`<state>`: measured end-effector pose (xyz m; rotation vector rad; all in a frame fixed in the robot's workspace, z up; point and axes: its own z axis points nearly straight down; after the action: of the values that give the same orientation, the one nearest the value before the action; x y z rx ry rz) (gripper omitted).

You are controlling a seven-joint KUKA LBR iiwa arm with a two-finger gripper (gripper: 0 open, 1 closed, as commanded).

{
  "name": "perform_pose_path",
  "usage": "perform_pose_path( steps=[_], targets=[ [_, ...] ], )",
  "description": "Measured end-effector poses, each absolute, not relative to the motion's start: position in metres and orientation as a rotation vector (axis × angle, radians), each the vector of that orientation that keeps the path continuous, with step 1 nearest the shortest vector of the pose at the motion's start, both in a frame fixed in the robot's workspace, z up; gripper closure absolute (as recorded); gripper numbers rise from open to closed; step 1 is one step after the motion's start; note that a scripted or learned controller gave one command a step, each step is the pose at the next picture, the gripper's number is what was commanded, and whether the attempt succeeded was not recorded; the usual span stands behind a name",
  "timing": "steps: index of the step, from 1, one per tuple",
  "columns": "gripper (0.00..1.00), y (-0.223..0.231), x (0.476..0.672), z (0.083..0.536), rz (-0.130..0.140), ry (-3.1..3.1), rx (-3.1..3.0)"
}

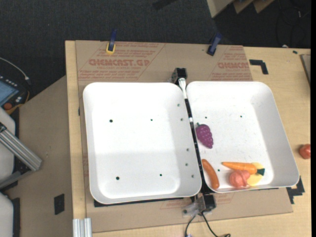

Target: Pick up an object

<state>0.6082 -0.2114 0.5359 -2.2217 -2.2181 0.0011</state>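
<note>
Toy food waits in the right bin

The purple grapes (204, 135), carrot (240, 166) and sausage (211, 174) lie in the right bin (256, 107), low by its near edge. The carrot's long side runs left to right.

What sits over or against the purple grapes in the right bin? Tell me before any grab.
Nothing visible covers the grapes. They lie alone near the right bin's left wall, apart from the sausage, carrot and pink piece.

Purple grapes (204, 135), carrot (240, 166), sausage (211, 174) in right bin (256, 95)
</note>
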Motion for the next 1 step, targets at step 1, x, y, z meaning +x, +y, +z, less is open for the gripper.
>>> perform_pose_path(
  steps=[1],
  targets=[
    [1.0,-0.1944,0.6691,0.5345,-0.003,-2.229,-2.222]
  ],
)
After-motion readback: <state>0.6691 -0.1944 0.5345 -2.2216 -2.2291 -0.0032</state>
